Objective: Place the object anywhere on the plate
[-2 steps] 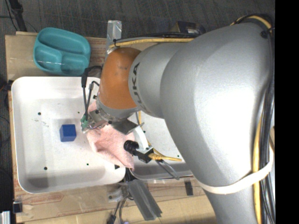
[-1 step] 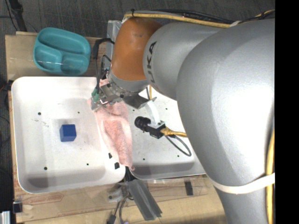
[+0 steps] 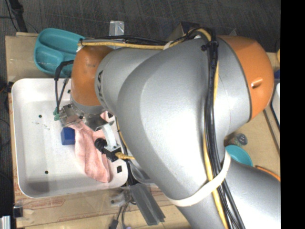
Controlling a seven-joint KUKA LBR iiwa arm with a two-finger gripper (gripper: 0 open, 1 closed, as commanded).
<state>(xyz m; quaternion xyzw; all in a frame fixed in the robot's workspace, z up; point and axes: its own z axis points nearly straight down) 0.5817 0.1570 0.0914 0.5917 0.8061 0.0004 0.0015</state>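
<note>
Camera view, blue block [image 3: 68,136] upright beside pink cloth [image 3: 93,157]

The scene is lit evenly and fairly brightly from above. Soft sheen is seen on the grey arm [image 3: 190,118] and its orange band [image 3: 252,75], without harsh glare. A dim shadow is cast beneath the arm onto the white bin [image 3: 28,142]. The nearest arm surfaces are rendered slightly soft, perhaps out of focus. The dark floor is underexposed.
</note>
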